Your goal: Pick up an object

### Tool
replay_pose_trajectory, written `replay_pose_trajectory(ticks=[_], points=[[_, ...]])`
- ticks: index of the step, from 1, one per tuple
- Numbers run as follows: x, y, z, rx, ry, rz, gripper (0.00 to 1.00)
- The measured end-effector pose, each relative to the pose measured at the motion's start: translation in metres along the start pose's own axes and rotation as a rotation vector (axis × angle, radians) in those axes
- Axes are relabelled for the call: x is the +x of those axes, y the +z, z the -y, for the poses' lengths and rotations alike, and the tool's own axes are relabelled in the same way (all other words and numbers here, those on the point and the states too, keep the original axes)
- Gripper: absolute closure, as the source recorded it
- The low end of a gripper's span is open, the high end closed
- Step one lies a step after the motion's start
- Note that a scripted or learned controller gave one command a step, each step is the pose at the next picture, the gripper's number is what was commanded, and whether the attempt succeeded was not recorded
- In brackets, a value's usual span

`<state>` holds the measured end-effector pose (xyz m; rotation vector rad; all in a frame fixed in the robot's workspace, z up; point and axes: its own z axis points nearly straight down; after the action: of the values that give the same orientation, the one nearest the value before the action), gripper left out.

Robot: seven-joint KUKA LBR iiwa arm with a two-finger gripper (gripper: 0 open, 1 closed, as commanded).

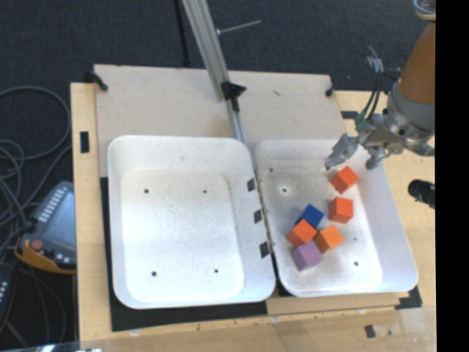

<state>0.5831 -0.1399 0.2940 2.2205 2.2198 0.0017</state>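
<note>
No text, label, brand, number or sign can be read. Keys are seen on the pendant (53,210) lying left of the left bin (117,160), but their markings are too small to be made out. The blocks (319,226) are seen as plain-faced, with no lettering to be read.

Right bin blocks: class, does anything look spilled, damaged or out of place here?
Nothing stands out. All six blocks lie inside the right bin: one orange block sits apart below the gripper, the others cluster near the purple block.
</note>
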Motion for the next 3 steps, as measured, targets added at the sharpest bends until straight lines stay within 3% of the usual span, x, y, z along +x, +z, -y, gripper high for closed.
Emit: replay_pose_trajectory(ticks=[1, 2, 3], points=[[-0.011, 0.166, 0.032, -0.009, 0.002, 0.000, 0.00], [0.047, 0.195, 0.005, -0.007, -0.007, 0.001, 0.00], [0.052, 0.196, 0.053, -0.002, 0.002, 0.003, 0.00]])
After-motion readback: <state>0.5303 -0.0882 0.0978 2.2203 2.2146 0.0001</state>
